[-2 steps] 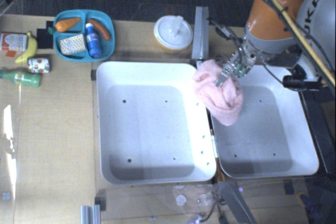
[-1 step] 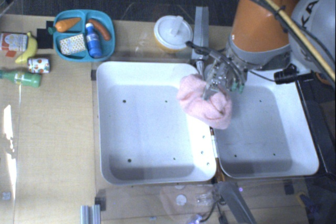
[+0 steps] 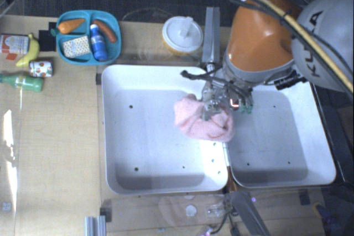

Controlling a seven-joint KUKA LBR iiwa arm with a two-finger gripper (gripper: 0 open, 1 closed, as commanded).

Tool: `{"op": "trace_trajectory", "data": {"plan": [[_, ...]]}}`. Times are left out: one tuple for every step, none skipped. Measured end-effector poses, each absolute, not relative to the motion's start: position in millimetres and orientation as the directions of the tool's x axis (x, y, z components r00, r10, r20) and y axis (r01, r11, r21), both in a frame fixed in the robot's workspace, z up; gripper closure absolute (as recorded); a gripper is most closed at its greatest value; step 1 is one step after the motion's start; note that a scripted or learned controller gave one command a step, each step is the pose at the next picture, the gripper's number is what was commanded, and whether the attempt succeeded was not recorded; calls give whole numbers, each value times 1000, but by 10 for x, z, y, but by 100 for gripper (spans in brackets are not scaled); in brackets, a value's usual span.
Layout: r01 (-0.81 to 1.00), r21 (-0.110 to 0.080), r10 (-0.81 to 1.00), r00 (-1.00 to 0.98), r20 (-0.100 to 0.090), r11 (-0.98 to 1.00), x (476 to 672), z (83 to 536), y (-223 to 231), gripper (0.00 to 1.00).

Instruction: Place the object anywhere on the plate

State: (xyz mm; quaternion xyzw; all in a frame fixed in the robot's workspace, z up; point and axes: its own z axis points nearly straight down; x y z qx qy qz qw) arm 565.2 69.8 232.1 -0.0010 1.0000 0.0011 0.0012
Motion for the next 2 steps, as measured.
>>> {"op": "trace_trajectory", "data": {"plan": [[-6, 2, -6, -1000, -3, 1000, 5353, 2282, 1112, 100], [-5, 2, -5, -1000, -3, 1000, 5355, 2285, 1110, 0]]}}
